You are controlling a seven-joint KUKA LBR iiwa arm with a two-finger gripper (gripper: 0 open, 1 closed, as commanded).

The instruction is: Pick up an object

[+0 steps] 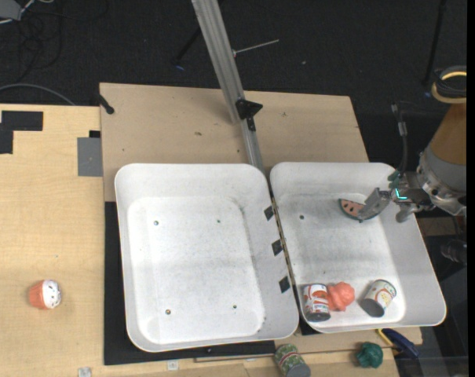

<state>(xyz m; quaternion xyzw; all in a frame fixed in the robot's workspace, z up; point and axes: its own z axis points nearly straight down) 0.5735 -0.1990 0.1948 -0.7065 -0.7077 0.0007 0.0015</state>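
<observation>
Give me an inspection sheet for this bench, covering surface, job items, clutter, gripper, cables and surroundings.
Surface: two white bins side by side, left bin and right bin, on a tan board.
Job's things: in the right bin, a flat brown piece near the far side; a red-labelled can, an orange lump and a tipped can at the near edge.
Clutter: an orange ball on the wooden table at left; a can and a green object beyond the near rim.
Gripper: gripper low beside the brown piece.
Cables: cables on the dark floor, far left.
Surroundings: metal rail slanting behind the bins.

White bins (191,181), salmon-pink lump (341,294), red-and-white can (316,301), perhaps brownish speckled piece (350,207).
</observation>
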